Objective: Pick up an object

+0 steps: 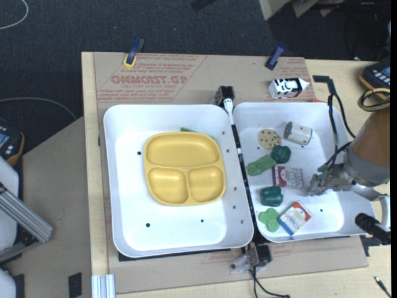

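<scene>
- The gripper (319,185) is seen low over the right bin (248,113), near its right side, at the end of the grey arm (372,151) that reaches in from the right.
- Whether the gripper is open or closed cannot be told; it is small and blurred against the white floor, and nothing can be made out inside it.
- No object is judged to be picked up yet.
- Just to the left of the gripper lies a red and white packet (289,177), the closest candidate.
- Below it, a small orange and white carton (294,218) is found, with a green clover-shaped piece (268,217) touching its left end.
- Further left, a dark green block (271,195), a long green pickle-like piece (260,165) and a dark green round thing (281,153) are grouped close together.
- Toward the back of the bin, a speckled cookie (268,138) and a small white cylinder (298,133) are set apart from each other.
- The left bin (124,228) is occupied by a yellow divided plate (184,167), well away from the tool.
- For a clean pick, a thing standing clear of its neighbours should be chosen; the carton or the cylinder is judged easier than the flat packet, which offers little to pinch.
- The descent should be centred over the chosen thing, so that neighbours are not nudged.
</scene>
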You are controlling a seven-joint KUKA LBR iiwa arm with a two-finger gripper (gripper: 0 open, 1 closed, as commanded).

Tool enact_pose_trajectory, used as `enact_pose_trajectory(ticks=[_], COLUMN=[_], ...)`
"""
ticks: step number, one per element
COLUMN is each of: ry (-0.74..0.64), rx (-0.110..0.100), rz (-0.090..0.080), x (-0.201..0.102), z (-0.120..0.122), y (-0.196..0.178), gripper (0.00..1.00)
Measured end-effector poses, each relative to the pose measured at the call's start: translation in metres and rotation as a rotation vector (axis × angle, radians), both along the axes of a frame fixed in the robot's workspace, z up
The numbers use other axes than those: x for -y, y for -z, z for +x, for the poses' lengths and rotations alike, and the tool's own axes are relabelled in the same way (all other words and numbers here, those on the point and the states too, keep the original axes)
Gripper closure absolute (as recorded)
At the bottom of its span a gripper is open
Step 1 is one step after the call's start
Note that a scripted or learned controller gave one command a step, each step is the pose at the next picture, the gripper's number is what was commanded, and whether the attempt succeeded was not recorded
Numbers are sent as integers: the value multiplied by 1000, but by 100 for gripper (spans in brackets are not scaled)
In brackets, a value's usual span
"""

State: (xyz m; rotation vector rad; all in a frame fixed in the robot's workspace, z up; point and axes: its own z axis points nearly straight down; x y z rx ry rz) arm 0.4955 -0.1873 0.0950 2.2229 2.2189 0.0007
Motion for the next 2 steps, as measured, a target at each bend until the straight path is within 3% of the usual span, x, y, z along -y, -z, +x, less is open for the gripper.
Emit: enact_pose_trajectory(ticks=[2], ry=[-2], rx=[8], rz=[-5], x=[14], z=[1], y=[-122], gripper=[100])
